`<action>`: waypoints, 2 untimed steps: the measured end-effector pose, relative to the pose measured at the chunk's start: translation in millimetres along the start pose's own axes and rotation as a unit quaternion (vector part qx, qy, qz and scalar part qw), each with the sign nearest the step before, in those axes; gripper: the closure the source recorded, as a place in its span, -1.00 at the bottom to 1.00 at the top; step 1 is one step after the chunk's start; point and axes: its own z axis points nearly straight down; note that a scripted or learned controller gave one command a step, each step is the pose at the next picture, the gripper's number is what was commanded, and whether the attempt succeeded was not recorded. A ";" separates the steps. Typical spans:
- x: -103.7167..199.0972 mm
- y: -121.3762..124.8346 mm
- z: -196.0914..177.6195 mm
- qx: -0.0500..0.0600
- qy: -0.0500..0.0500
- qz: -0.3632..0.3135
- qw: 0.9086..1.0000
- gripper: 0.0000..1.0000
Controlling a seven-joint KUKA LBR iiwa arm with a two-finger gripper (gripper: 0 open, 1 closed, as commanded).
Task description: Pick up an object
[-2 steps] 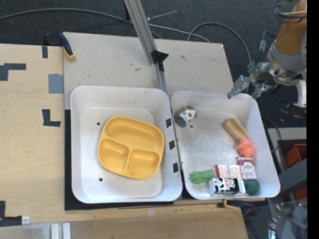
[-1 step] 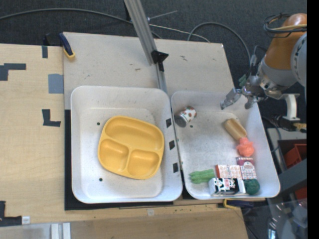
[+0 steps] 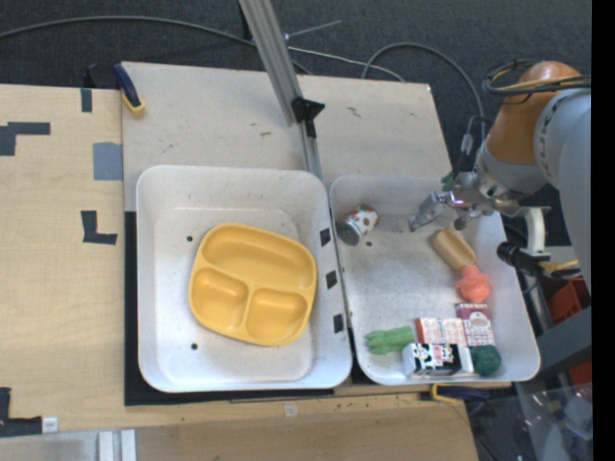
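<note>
My gripper [image 3: 439, 221] hangs over the back of the right bin [image 3: 384, 277], its fingers apart with only bare bin floor between them. Just below and to its right lies a tan cylinder [image 3: 453, 248], close to one fingertip [image 3: 460, 223]. A small red-and-white cup [image 3: 360, 223] lies on its side to the gripper's left. An orange-pink lump [image 3: 473, 283] rests further toward the front. Along the front wall lie a green vegetable [image 3: 388, 339], small red cartons [image 3: 459, 328], a black-and-white carton [image 3: 432, 356] and a green ball [image 3: 485, 359].
The left bin [image 3: 159, 257] holds a yellow divided plate [image 3: 253, 283]. A metal pole [image 3: 274, 46] slants down from the back to the bins' shared wall. Cables run behind the bench, and the arm's orange band [image 3: 524, 113] is at the right.
</note>
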 end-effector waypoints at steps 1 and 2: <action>0.4 2.3 -14.8 -0.004 -0.001 -0.001 1.000 1.00; -0.7 5.6 -57.8 -0.006 -0.001 0.000 1.000 1.00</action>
